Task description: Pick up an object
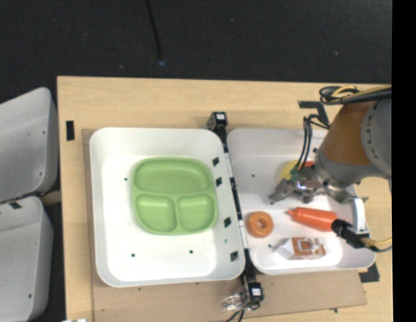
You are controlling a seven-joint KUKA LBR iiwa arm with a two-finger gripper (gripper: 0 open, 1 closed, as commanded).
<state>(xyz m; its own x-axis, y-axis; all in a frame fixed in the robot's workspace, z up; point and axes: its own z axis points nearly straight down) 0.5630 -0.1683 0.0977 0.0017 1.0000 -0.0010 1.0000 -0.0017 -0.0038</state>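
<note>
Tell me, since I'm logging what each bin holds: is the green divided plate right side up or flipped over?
Right side up. The green divided plate in the left bin shows its three hollow compartments facing the camera.

A single fixed camera looks down at a slant from above the worktop [161, 102], far enough to take in both white bins [114, 247], with the arm [352, 139] entering at right.

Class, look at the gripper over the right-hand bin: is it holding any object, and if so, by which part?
It cannot be told. The gripper sits low in the right bin beside a yellow object, but no object is visibly between its tips.
</note>
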